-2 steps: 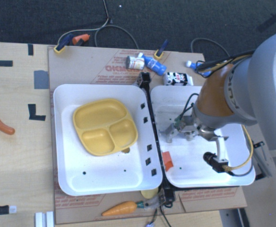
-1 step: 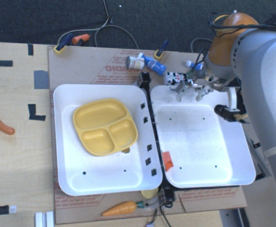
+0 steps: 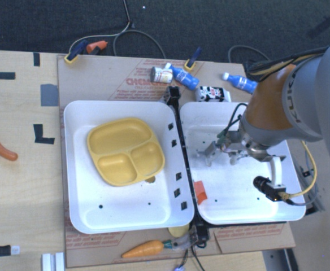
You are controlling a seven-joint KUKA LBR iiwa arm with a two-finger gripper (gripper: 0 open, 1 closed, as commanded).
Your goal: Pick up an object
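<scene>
Two white bins (image 3: 74, 151) | cardboard bench (image 3: 97, 78) | dark carpet (image 3: 210, 10)

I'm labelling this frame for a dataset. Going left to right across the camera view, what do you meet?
Sausage → yellow divided plate in the left bin → small orange piece in the right bin → gripper.

Both bins, the left bin (image 3: 74, 151) and the right bin (image 3: 238, 208), are being viewed from above at a slant, with the arm (image 3: 289, 106) being seen entering from the right.
</scene>
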